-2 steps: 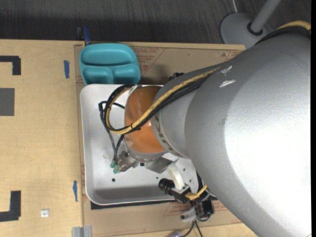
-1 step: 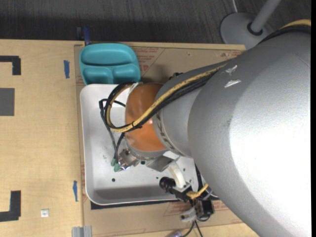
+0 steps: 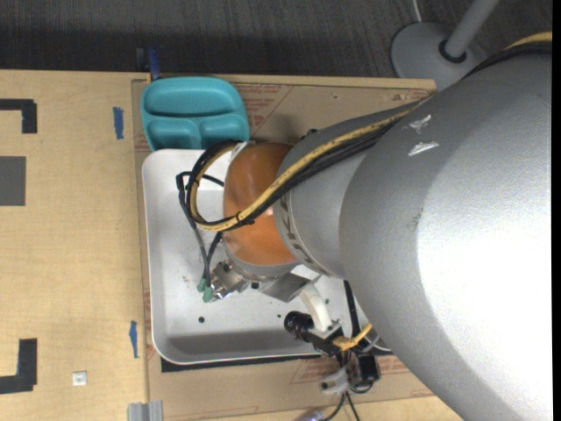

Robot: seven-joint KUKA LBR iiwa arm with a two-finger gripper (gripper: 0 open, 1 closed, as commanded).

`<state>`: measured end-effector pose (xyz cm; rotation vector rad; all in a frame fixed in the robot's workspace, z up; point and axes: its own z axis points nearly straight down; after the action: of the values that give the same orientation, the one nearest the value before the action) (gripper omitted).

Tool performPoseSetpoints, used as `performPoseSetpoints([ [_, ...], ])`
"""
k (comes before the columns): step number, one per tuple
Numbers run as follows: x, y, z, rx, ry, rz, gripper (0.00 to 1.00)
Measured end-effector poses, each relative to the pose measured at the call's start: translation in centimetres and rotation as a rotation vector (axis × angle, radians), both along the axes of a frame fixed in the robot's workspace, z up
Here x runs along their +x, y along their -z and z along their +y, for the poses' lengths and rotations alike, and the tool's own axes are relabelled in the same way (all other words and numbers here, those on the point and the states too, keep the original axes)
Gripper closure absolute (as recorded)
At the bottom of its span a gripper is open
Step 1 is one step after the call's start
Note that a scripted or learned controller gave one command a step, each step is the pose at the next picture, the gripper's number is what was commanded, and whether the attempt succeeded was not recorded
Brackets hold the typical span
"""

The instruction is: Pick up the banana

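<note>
The arm (image 3: pixel 438 209) is grey with an orange band (image 3: pixel 254 204) and yellow-black cables (image 3: pixel 263 202); the bin (image 3: pixel 171 261) is white, the tray (image 3: pixel 195 112) teal.

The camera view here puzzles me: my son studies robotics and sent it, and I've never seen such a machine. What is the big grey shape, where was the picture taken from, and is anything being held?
The picture comes from one camera fixed above a workbench, looking down at a slant. The big grey shape is a robot arm reaching in from the right; it looms large because it passes close under the camera. The orange band sits just above its wrist, and black and yellow cables run along it. The arm reaches down into a shallow white bin on the brown bench. A teal plastic tray lies at the bin's far edge. The arm's body covers the gripper, so I cannot tell whether anything is held. The job is to pick up a banana, but the arm hides much of the bin.
</note>
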<state>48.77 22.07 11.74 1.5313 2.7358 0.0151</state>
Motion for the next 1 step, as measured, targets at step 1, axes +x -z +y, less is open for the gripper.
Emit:
performPoseSetpoints([
  [1, 0.04, -0.98, 0.04, 0.001, 0.000, -0.002, 1.00],
])
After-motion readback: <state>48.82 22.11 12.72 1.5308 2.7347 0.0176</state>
